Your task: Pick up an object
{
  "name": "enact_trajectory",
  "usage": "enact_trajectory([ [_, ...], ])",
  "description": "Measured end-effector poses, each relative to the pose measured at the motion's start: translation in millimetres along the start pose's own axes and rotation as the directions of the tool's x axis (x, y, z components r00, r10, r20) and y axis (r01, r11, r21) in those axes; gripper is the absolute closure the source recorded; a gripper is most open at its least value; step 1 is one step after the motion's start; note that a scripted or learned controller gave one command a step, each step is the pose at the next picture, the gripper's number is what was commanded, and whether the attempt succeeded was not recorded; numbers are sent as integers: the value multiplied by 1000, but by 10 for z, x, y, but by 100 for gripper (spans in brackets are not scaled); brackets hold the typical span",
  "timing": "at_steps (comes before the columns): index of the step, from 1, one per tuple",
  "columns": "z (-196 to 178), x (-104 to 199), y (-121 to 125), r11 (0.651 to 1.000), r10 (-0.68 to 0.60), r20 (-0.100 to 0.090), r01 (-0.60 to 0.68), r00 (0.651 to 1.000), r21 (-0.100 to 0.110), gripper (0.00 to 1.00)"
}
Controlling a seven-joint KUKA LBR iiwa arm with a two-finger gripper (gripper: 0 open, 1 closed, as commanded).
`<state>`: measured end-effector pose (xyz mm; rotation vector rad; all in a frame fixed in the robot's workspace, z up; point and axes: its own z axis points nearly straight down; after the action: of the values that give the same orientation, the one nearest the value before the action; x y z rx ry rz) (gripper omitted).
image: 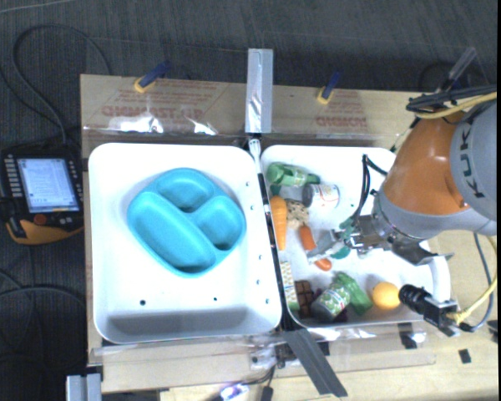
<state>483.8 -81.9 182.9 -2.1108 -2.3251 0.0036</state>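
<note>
The grey, orange-banded arm's gripper [344, 239] hangs low over the middle of the right white bin [376, 159], just above a small red-orange piece [322, 264]; its opening cannot be made out. A blue sectioned plastic tray [186, 218] fills the left white bin's [108, 249] centre.

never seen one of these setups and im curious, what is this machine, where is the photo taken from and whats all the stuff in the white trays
One camera looks down at a slant on a bench with two shallow white bins. The grey and orange machine reaching in from the right of the picture is a robot arm; its gripper hangs over the right bin. That bin holds small toy foods: a carrot, a green bottle, an orange fruit, a green packet and more. The left bin holds a blue divided tray. I cannot see anything clearly held in the gripper. The orange-edged screen at far left looks like the arm's hand controller.
</note>
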Motion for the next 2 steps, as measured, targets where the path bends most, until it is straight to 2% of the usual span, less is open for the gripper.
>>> enact_trajectory([
  [1, 927, -479, 369, 998, -67, 3, 67, 998, -15, 0],
  [2, 929, -521, 1159, 995, -94, 7, 95, 996, -14, 0],
])
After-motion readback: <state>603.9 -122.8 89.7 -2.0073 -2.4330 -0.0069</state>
